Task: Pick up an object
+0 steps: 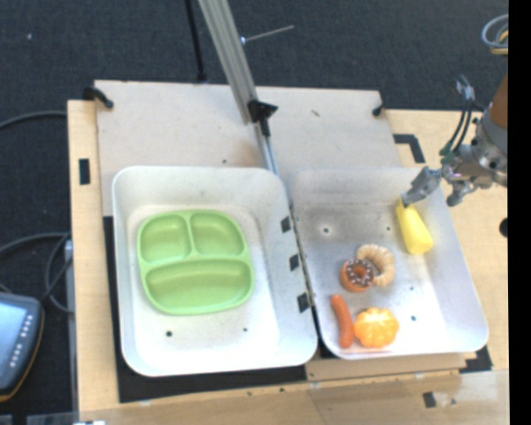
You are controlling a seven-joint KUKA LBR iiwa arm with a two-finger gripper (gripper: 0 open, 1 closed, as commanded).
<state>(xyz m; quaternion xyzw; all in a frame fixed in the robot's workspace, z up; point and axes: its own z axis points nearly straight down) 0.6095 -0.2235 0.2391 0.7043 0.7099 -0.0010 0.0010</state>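
The pincer (435, 189) hangs over the upper right corner of the right bin (442, 326), its two grey fingers spread apart with nothing between them. One finger (419, 187) points down and left toward the yellow corn cob (413, 228), ending just above the cob's top end; whether it touches the cob cannot be told. The other finger (458, 191) sits a little to the right, over the bin's rim.

Taking the corn cob as the landmark: it lies against the right side of the right bin, slightly tilted, its long axis running roughly top to bottom. Below and to the left of it lies a frosted donut (367, 268), pale on one side and reddish brown on the other. Further below the cob, near the bin's lower edge, rests an orange fruit (376, 328), and just left of that, touching it, an upright carrot (342, 320).

Well to the left of the cob, in the left bin (203, 184), lies a green divided plate (195, 261) with three compartments. Both bins rest on the wooden surface (88, 237). A metal pole (230, 47) slants up from between the bins.
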